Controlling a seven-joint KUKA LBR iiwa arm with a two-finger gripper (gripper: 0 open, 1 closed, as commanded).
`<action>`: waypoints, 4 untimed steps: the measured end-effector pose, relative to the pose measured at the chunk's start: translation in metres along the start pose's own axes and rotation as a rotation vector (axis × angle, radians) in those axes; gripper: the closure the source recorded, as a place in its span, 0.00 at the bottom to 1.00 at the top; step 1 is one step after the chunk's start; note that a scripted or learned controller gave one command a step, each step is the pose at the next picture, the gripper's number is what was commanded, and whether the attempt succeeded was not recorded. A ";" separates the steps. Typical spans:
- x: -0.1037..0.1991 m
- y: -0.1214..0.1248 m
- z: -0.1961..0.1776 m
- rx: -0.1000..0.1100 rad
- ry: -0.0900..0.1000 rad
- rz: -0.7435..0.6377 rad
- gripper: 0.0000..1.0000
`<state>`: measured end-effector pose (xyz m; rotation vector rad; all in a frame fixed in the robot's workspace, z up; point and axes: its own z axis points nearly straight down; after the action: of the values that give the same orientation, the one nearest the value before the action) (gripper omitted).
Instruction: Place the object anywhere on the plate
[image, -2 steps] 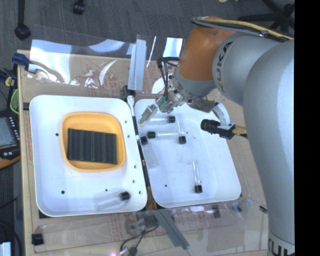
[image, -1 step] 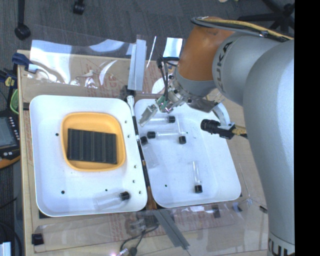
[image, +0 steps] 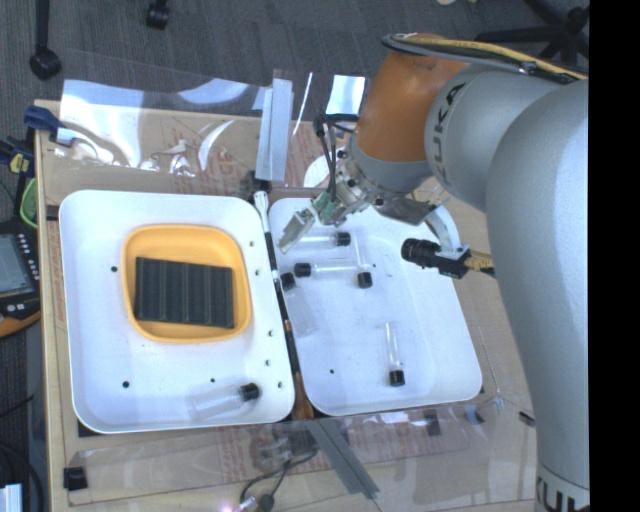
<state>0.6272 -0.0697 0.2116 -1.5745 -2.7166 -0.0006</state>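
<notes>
At the top edge of the right-hand shallow white bin (image: 455, 375) we are seeing the grey arm (image: 520, 170) with its orange band leaning in, and its two-finger gripper (image: 300, 226) is hanging low over that bin's upper left corner. Between the metal fingers a clear plastic tube seems to be sitting at a slant, though glare and the small scale are keeping us from being sure, so we cannot tell whether the gripper is grasping it or merely resting over it.

On the arm's grey casing we are reading the black letters "KUKA", running sideways near the orange band. No other writing is legible to us.

In the right bin several clear plastic tubes with black caps are lying loose: one short tube (image: 335, 239) just below the gripper, one longer tube (image: 325, 270) lying across the bin's upper middle with black caps near each end, and another thin tube (image: 392, 352) pointing down toward the bin's lower edge.

In the left-hand shallow white bin (image: 90, 390) a yellow rounded-square plate (image: 185, 283) is lying, and a dark ribbed rectangular insert (image: 186, 292) is covering its middle. One more clear capped vial (image: 222, 399) is resting near that bin's lower edge, well apart from the plate.
</notes>
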 end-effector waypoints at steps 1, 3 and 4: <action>0.000 0.000 0.000 0.000 0.000 0.000 0.00; 0.000 0.000 0.000 0.000 0.000 0.000 0.00; 0.000 0.000 0.000 0.000 0.000 0.000 0.00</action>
<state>0.6272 -0.0697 0.2116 -1.5745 -2.7166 -0.0006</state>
